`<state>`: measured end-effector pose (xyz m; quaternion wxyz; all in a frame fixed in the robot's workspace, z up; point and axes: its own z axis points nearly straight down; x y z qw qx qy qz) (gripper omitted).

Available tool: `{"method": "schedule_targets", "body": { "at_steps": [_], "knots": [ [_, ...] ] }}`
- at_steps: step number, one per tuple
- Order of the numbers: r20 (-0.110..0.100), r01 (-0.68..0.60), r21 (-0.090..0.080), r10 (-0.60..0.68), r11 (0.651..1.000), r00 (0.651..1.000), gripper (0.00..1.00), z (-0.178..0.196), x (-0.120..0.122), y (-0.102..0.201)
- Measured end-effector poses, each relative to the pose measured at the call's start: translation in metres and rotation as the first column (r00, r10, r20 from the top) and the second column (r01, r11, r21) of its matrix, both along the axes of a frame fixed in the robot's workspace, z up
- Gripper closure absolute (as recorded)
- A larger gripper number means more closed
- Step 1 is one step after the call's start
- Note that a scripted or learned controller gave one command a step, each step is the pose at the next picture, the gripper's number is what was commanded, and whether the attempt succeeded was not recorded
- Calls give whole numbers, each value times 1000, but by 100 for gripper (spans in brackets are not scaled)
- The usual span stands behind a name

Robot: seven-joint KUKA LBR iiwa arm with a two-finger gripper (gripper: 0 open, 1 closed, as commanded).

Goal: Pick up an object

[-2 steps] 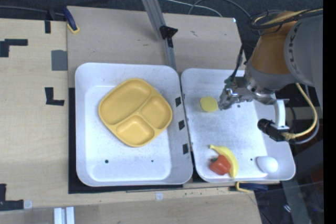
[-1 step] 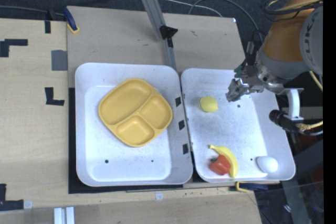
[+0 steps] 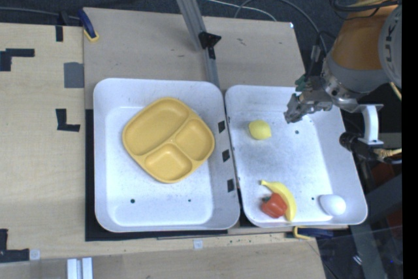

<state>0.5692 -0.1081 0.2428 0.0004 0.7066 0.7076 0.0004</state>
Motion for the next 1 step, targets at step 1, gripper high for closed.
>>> {"method": "schedule_targets", "body": {
  "at_steps": [1],
  "knots": [
    [-5,-3,1,3,1000,1000,100,-14,-16,48]
  ]
}}
